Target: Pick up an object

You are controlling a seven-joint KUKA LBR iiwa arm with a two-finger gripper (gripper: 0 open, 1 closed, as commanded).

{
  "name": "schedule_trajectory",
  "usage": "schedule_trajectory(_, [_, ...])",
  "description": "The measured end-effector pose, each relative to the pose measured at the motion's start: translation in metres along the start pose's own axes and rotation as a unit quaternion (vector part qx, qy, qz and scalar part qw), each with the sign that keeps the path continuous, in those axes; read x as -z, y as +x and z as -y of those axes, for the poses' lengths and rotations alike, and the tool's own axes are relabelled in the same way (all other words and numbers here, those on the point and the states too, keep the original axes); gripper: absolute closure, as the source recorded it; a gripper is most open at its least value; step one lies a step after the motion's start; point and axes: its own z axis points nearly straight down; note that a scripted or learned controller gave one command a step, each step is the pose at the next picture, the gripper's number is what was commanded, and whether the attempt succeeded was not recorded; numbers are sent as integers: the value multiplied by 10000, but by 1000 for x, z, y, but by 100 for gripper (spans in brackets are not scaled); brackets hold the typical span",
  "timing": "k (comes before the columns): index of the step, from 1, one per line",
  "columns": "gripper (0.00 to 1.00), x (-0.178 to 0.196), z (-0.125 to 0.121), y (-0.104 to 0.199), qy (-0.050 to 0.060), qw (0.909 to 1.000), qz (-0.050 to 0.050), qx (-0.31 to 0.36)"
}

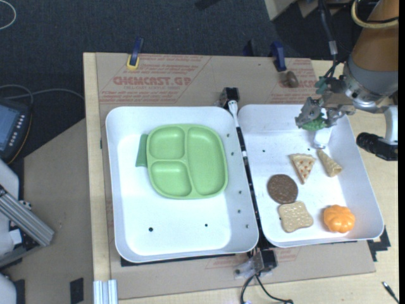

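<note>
My gripper (314,118) hangs over the back of the right bin (364,170), with the arm coming in from the upper right. A small green and white toy (316,126) sits between its fingertips, and the fingers are closed on it. Its white end hangs down toward the bin floor. In front of it in the same bin lie a triangular cracker slice (304,166), a tan cone (329,163), a round brown cookie (282,188), a square cracker (295,216) and an orange toy pepper (338,218).
The left bin (126,195) holds a green divided plate (186,160) lying flat. The rims of the two bins meet at the centre divider (243,163). Clamps (133,54) sit on the cardboard at the back. A black part (380,145) juts in at the right.
</note>
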Motion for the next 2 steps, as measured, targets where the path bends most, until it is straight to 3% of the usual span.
schedule_trajectory(2, [100,4,97,34,5,10000,-3,-3])
